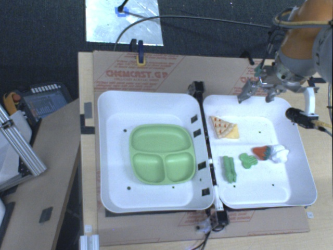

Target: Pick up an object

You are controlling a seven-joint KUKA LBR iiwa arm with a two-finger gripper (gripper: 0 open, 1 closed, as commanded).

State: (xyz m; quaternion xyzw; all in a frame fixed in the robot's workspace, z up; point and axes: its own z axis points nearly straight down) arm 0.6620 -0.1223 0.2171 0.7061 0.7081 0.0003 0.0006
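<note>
My gripper (257,96) hangs over the far rim of the right bin (302,191), its two dark fingers spread open with nothing between them. Inside that bin lie a pizza-slice toy (224,127), a long green vegetable toy (229,169), a small green broccoli-like piece (248,160), and a red and white item (270,153). The pizza slice is the closest to the gripper, below and to its left.
The left bin (109,113) holds a green divided plate (162,153). A black clamp strip (203,139) runs between the bins. A black fitting (299,116) sits at the right bin's far right edge. Cardboard surrounds both bins.
</note>
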